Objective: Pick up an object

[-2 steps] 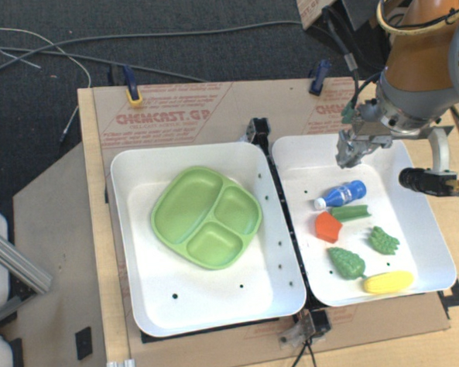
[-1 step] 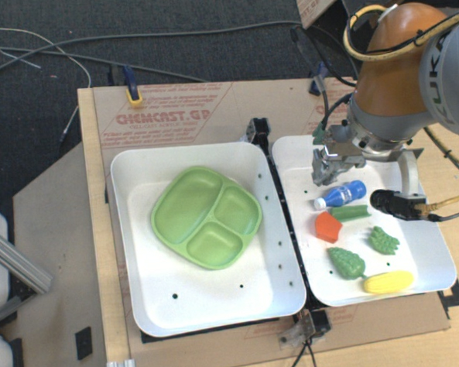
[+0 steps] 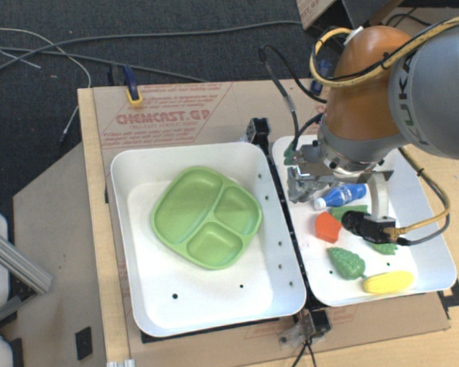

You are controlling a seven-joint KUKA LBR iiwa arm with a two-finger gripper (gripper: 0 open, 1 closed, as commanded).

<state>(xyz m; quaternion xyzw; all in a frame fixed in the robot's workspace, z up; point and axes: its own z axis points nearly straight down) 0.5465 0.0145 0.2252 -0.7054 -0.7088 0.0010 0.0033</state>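
Note:
My gripper [image 3: 303, 190] hangs low over the upper left part of the right bin [image 3: 431, 240], under the orange wrist band. Just to its right lies a small blue and white bottle [image 3: 343, 195], very close to the gripper but not visibly in its grasp. Below the bottle sits an orange block [image 3: 327, 227]. A bumpy dark green item [image 3: 347, 262] and a yellow item [image 3: 388, 282] lie near the bin's front edge. A flat green piece [image 3: 350, 210] peeks out beneath the bottle.
The left bin [image 3: 151, 292] holds a light green divided plate [image 3: 207, 217] at its middle. The ridge between the two bins runs just left of the gripper. Cardboard lies under both bins, and cables trail over the dark floor behind.

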